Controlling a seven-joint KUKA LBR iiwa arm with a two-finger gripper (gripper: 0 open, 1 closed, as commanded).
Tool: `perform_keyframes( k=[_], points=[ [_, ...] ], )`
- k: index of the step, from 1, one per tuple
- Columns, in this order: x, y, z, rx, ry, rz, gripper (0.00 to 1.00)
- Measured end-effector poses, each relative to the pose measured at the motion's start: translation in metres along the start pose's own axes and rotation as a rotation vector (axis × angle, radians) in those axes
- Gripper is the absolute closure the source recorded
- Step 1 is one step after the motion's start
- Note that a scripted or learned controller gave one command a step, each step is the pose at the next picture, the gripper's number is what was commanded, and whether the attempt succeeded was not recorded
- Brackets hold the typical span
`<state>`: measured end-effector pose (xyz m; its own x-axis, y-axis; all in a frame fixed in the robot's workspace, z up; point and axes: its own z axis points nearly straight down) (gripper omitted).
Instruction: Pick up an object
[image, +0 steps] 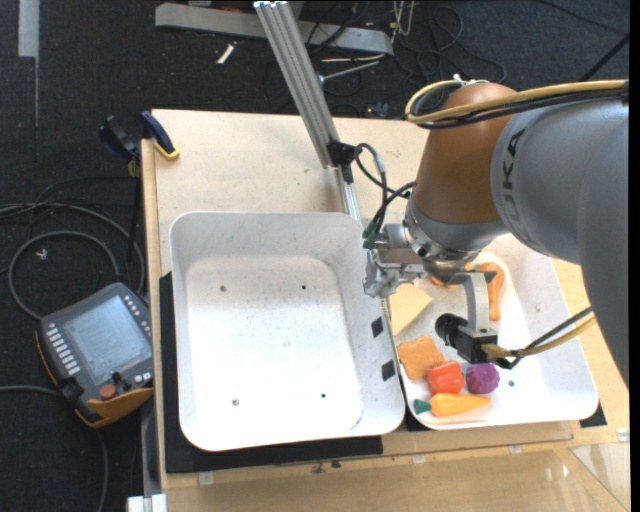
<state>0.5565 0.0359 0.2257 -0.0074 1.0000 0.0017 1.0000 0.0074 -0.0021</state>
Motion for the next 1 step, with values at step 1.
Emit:
perform_keyframes(
  k=[1],
  points=[
    [0.059,-0.0258,-0.0019,0.001,0.001,-0.002,1.0]
  ],
)
